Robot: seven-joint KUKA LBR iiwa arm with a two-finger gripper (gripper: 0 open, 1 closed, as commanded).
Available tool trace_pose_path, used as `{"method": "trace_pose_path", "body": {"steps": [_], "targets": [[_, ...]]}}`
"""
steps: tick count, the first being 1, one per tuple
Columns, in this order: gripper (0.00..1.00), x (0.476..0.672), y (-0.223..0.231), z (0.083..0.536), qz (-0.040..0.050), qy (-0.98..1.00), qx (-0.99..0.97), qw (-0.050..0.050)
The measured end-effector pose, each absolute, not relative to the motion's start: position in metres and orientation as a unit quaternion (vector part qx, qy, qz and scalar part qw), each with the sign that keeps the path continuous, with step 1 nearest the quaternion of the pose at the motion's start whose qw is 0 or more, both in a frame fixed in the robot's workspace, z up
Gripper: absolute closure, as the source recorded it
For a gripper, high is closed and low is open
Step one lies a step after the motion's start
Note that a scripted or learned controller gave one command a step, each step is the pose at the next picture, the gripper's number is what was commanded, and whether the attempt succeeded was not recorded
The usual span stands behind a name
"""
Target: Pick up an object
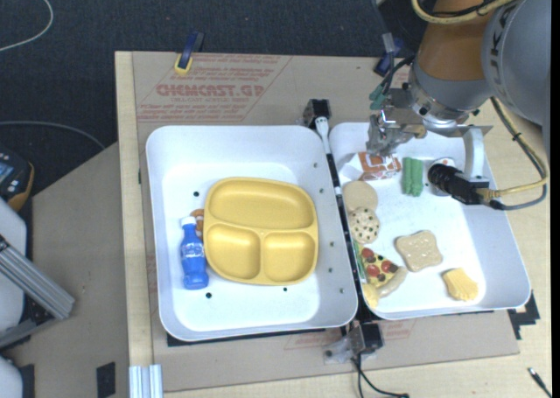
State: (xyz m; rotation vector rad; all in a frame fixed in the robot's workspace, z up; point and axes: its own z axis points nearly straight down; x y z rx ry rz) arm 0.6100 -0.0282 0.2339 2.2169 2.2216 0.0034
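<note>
Your gripper (382, 144) hangs low over the far corner of the right bin (503, 252), just above a small red-and-white packet (380, 165); you cannot tell how it is set. Just right of that packet lies a green piece (412, 176). Nearer than the packet sit a round cracker (359, 196), a chocolate-chip cookie (365, 226), a pizza slice (381, 268), a toast slice (420, 250) and a yellow chunk (461, 283). Well left of the packet, the left bin (166, 160) carries a yellow divided plate (260, 230) with a blue bottle (192, 255) beside it.

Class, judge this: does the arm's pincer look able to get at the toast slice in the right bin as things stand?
Probably yes. The toast slice lies flat with bare bin floor around it, apart from the pizza slice; the pincer hovers farther back in that bin.
</note>
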Motion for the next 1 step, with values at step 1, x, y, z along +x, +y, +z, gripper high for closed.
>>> {"method": "trace_pose_path", "body": {"steps": [1], "targets": [[1.0, 0.6045, -0.0233, 0.2337, -0.0006, 0.707, 0.707, -0.001]]}}
